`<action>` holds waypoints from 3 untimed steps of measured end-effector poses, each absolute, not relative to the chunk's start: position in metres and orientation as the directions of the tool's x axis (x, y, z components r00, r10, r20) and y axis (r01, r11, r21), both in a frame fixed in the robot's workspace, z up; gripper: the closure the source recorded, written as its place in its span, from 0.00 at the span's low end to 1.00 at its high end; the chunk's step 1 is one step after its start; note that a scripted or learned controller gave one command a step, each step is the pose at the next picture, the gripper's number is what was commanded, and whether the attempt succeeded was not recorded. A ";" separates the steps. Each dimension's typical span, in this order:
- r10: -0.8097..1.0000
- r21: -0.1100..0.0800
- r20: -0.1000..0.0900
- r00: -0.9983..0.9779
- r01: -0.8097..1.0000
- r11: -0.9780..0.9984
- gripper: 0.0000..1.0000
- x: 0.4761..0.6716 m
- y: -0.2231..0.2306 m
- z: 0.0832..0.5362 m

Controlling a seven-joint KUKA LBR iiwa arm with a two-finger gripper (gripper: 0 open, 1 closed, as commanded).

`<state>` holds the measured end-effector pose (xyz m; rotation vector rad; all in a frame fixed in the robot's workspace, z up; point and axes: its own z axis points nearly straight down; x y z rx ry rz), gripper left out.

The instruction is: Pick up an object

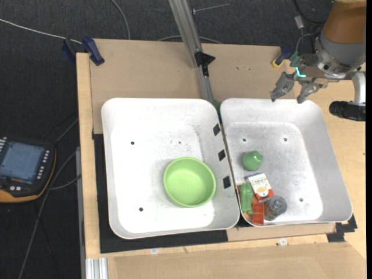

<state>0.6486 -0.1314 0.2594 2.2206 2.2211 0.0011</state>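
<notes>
Two white bins, left (116,127) and right (325,156), both finely speckled with dark dots, on a pale tan worktop (145,68) over a black mat (104,237). Left bin: light green bowl (189,182). Right bin: small darker green round object (252,160); carton (259,185) in white and orange; red item (257,212); grey round item (275,206). Arm (347,16): grey with orange band; tool (294,89) grey, with a cyan spot above it
</notes>
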 end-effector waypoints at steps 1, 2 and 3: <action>1.000 0.001 0.000 0.000 1.000 0.000 0.00 0.649 -0.131 0.259; 1.000 -0.004 0.000 0.000 1.000 0.000 0.00 0.640 -0.137 0.204; 1.000 -0.004 0.001 0.000 1.000 0.000 0.00 0.645 -0.143 0.147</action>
